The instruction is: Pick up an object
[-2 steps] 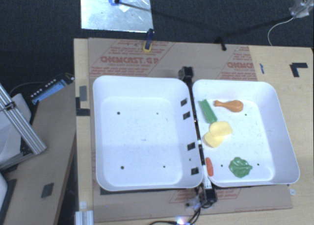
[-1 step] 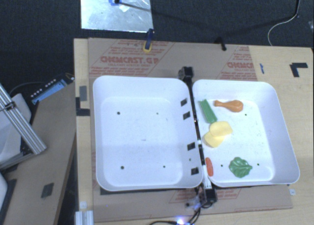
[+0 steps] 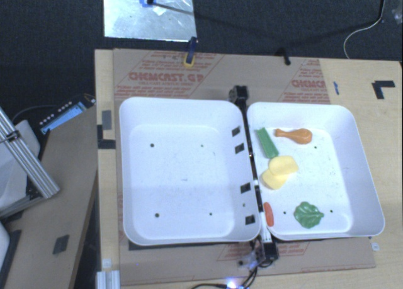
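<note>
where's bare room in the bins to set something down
The left bin floor is bare wall to wall. In the right bin, the right half is free; drumstick, green stick, yellow pieces and leaf crowd its left.

smooth white plastic bins (image 3: 182, 108), crinkled foil sheet (image 3: 149, 4)

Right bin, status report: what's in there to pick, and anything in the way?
Right bin: orange drumstick, green stick, two yellow pieces touching, green leaf, red piece at left wall. All lying loose, nothing covering them.
</note>
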{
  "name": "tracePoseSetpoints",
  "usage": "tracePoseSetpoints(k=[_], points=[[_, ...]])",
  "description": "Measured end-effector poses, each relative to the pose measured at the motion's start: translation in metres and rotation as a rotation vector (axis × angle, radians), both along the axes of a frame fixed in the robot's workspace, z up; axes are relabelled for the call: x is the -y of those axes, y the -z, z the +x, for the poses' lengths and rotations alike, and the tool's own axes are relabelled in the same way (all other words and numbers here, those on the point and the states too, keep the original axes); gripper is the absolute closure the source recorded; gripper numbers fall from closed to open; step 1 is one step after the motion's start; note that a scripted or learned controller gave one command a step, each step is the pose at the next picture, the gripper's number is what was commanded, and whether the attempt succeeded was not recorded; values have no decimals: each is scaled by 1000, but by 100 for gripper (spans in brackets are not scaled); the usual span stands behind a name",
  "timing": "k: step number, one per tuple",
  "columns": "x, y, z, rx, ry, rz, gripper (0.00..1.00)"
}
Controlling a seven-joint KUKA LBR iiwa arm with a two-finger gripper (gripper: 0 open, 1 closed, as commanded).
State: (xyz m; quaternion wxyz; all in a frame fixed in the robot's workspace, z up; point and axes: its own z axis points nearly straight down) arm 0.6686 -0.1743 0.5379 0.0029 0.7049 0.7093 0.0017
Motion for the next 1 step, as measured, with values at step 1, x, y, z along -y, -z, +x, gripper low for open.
tracePoseSetpoints(k=[1], points=[[34, 3, 0, -3, 6, -1, 100]])
